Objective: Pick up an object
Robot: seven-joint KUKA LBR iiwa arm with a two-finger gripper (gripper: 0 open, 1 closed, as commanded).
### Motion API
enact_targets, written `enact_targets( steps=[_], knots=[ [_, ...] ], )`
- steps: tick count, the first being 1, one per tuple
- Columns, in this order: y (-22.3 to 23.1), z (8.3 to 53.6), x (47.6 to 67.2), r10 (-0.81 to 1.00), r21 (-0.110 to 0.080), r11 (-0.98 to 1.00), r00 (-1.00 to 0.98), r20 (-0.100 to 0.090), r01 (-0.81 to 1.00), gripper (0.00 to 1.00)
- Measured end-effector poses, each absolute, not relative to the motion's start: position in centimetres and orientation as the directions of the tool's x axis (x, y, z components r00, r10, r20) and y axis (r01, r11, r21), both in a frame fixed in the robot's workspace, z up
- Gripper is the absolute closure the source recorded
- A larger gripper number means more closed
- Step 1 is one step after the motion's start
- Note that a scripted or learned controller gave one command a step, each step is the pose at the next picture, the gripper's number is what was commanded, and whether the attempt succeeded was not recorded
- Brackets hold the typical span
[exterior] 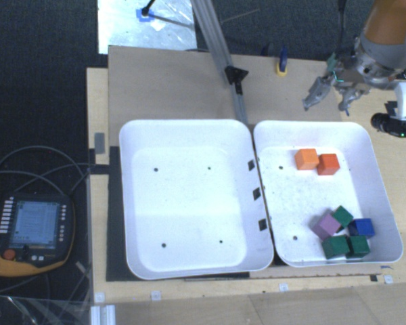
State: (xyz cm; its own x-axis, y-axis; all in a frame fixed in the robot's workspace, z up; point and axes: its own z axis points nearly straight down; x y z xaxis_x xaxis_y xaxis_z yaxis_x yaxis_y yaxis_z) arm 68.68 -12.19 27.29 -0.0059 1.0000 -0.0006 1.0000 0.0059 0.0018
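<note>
My gripper (330, 100) hangs above the bench just behind the right bin's far rim, fingers spread open with nothing between them. In the right bin (379, 181) two orange blocks lie side by side: a lighter one (306, 158) and a redder one (328, 164). Near the bin's front right corner sits a cluster: a purple block (325, 225), a green block (343, 216), a blue block (361, 227) and two dark green blocks (335, 247) (357, 246). The gripper is well above and behind all of them.
The left bin (132, 181) lies beside the right one, joined by black clips at the shared rim. A slanted metal pole (213, 32) rises behind the bins. A teach pendant (32, 225) with cables sits off the bench at left.
</note>
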Motion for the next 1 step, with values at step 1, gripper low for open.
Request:
enact_targets(
  steps=[1],
  knots=[
    [-12.22,27.31,68.68,1.0,0.002,0.006,-0.006,-0.002,1.0,0.0]
  ],
)
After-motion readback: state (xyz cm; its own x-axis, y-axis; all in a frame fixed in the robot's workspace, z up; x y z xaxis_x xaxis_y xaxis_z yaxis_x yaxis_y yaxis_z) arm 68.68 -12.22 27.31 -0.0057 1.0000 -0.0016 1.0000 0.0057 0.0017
